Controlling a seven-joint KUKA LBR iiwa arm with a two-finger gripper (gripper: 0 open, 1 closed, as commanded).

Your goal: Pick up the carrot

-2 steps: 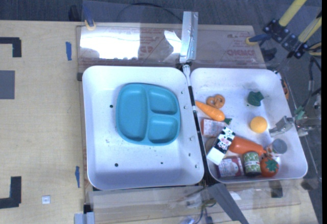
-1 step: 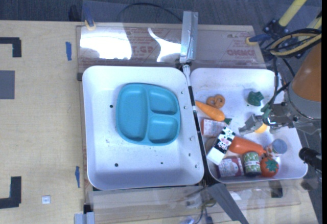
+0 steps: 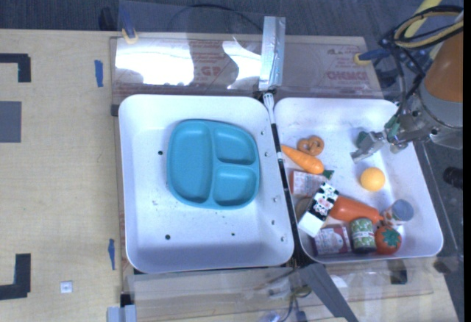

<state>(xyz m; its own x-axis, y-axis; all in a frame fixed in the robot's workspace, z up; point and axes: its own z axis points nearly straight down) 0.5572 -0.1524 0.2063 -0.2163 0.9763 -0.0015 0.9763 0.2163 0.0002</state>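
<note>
Two white bins sit on a pale wooden bench (image 3: pixel 59 188), dark carpet at twelve o'clock, carrot (image 3: pixel 303 159) in the right bin (image 3: pixel 430 229), gripper (image 3: pixel 368 142) fingers apart, nothing between them

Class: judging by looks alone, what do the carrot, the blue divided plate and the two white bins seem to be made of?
Carrot: probably moulded plastic; even orange, smooth skin.
Blue divided plate: likely matte plastic; uniform colour, rounded moulded compartments.
White bins: seemingly slightly glossy plastic; rounded corners, soft sheen.
</note>
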